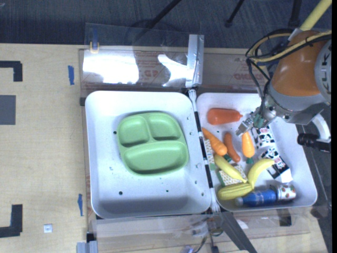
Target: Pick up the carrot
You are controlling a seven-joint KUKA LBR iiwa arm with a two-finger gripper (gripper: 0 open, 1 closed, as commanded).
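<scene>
You can see the metal fingers (247, 126) spread apart and grasping nothing, poised above the smooth tapered carrot (231, 147) that lies in the right bin (305, 186) among glossy bananas (231, 168), its tip partly hidden by them.

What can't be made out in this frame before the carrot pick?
- Gripper, camera view: fingers too small and blurred to tell open or shut.
- Which orange piece is the carrot: several lie in the right bin, including a fat one and a slim one; too small to tell apart.
- Black-and-white item: partly under the arm, identity unclear.
- Blue bottle: label unreadable.
</scene>
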